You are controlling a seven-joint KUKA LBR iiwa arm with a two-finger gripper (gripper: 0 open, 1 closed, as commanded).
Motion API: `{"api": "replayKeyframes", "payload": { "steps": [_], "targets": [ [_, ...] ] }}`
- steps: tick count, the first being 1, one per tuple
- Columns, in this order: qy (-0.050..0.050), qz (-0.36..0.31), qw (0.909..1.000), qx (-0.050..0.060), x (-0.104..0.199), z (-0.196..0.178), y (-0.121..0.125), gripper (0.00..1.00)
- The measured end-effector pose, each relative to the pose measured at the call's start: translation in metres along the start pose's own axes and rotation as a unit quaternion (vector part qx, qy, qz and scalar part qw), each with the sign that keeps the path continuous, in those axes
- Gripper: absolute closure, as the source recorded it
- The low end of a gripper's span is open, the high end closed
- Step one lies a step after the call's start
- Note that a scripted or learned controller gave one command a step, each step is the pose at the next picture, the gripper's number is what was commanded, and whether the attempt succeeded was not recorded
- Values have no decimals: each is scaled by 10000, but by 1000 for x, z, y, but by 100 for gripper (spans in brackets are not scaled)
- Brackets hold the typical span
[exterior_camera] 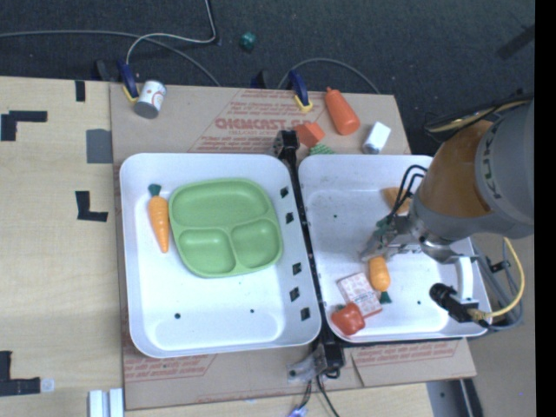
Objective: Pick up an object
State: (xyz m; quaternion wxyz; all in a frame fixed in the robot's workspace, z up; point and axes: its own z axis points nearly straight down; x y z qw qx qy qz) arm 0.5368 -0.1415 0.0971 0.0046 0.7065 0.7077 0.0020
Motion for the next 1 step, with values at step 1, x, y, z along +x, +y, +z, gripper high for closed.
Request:
{"api": "replayKeyframes", "payload": {
  "steps": [1],
  "targets": [
    [23,-6,10000,50,86,-87,-1,100]
  ]
}}
